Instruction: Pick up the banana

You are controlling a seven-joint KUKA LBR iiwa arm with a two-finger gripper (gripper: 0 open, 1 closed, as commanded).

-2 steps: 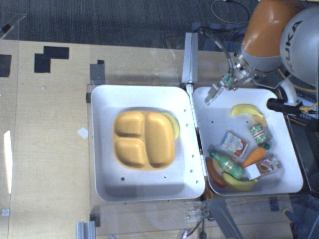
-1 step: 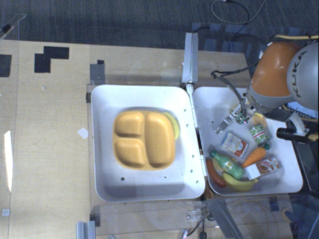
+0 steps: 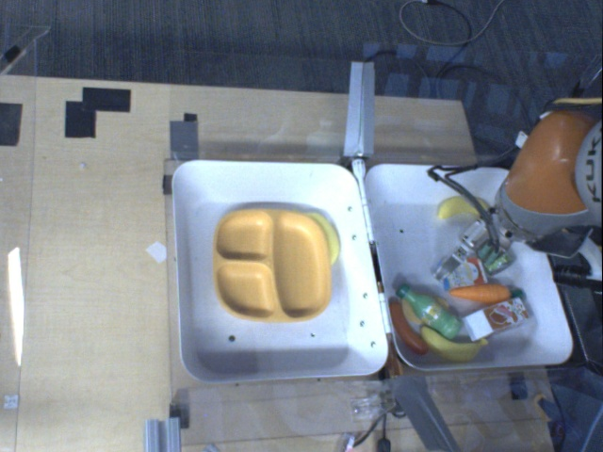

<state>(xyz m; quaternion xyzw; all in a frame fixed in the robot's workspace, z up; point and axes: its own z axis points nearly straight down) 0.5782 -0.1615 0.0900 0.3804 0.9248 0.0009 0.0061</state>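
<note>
Low against the right bin's (image 3: 556,342) front edge lies the banana (image 3: 454,348), a smooth curved yellow fruit tucked under a green bottle (image 3: 431,311). Up toward the bin's middle, apart from the banana, the gripper (image 3: 476,252) hangs over a small packet; its finger spread cannot be told. An orange carrot (image 3: 480,293) and a small carton (image 3: 497,317) lie between them.
</note>
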